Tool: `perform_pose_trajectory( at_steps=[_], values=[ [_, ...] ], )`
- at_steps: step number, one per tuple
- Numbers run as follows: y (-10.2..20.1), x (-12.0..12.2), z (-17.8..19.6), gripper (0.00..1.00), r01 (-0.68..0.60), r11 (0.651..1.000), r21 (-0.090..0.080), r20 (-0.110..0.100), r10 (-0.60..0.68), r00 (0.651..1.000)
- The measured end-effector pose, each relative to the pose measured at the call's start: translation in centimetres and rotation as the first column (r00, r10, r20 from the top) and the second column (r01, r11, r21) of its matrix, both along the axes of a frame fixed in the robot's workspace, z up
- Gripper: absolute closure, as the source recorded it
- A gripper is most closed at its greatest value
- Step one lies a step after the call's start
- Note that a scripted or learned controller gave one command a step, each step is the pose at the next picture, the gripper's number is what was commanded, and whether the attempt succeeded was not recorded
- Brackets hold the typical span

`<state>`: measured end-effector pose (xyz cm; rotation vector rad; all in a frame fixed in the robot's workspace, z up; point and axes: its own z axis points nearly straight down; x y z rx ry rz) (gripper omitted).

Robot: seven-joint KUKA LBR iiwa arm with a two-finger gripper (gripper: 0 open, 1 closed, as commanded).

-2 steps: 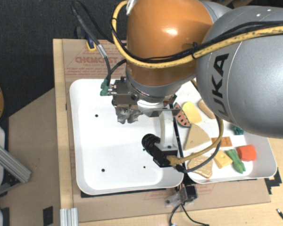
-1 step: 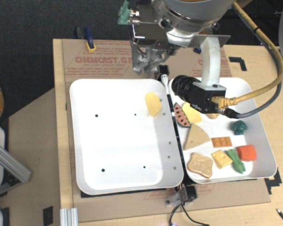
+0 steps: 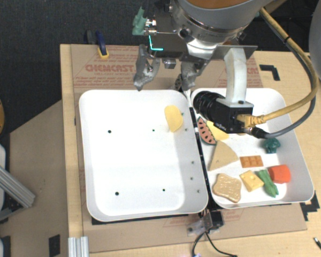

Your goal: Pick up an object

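Observation:
My gripper (image 3: 165, 78) hangs open over the far edge of the left bin (image 3: 123, 197), with its two grey fingers (image 3: 144, 73) spread wide and nothing between them. A pale yellow lump (image 3: 174, 118) lies alone in the left bin, near its far right corner, just below and in front of the gripper. The right bin (image 3: 299, 189) holds several toy foods: a watermelon slice (image 3: 205, 131), a tan wedge (image 3: 223, 155), a toast slice (image 3: 227, 187), an orange waffle (image 3: 251, 161), a yellow cube (image 3: 250, 180), a green piece (image 3: 267, 182), a red-orange piece (image 3: 280, 173) and a teal piece (image 3: 272, 144).
A black cylindrical device (image 3: 219, 114) with a white bracket and a yellow cable (image 3: 289, 108) sits over the far part of the right bin. The arm's big grey and orange body fills the top of the view. A blue and yellow clamp (image 3: 100, 44) sits at the board's far left.

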<state>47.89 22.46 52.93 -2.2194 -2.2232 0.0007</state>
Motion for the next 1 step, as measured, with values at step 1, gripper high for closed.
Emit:
perform_pose_trajectory(
  at_steps=[1],
  values=[
    [0.08, 0.02, 1.1, 1.0, -0.002, 1.0, 0.002, 0.004, 0.002, 1.0]
  ],
)
